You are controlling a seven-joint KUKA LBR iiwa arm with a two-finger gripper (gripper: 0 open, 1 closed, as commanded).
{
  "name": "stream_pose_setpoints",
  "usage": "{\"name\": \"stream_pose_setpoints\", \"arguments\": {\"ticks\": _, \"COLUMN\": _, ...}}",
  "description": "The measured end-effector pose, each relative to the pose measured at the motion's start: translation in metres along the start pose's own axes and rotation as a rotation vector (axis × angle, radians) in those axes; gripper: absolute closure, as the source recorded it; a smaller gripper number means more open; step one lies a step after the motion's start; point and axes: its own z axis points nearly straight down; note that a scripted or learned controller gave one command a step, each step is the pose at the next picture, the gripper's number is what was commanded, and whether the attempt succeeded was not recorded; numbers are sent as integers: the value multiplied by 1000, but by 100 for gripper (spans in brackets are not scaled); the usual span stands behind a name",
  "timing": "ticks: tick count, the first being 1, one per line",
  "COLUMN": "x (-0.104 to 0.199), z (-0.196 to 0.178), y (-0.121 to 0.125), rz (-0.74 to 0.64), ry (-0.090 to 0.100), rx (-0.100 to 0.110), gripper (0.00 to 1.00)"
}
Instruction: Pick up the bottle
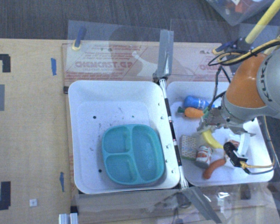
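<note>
1. Left bin [79, 125] – a shallow white tray. A teal divided plate [132, 154] with three compartments lies flat in its near half.
2. Right bin [266, 169] – a shallow white tray set just beside the left one, with a narrow divider between them.
3. Bottle [194, 101] – blue, lying on its side in the far left part of the right bin, close to the divider. Nothing grips it.
4. Carrot [193, 112] – orange with a green end, lying just beside the bottle on its near side.
5. Gripper [213, 123] – over the middle of the right bin, above the banana and near the bottle and carrot, on their right. Whether it is open or closed cannot be told from this angle.
6. Arm [247, 85] – grey with an orange band, reaching in from the right above the right bin.
7. Banana [211, 139] – yellow, lying under the gripper.
8. Near group – a pale meshed piece [188, 146], a small can [204, 155] and a reddish sausage [214, 167] lie close together toward the near edge of the right bin.
</note>
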Motion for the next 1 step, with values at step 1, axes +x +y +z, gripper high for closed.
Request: {"name": "stream_pose_setpoints", "arguments": {"ticks": 1, "x": 27, "z": -86, "y": -18, "rz": 63, "ry": 0, "rx": 12, "gripper": 100}}
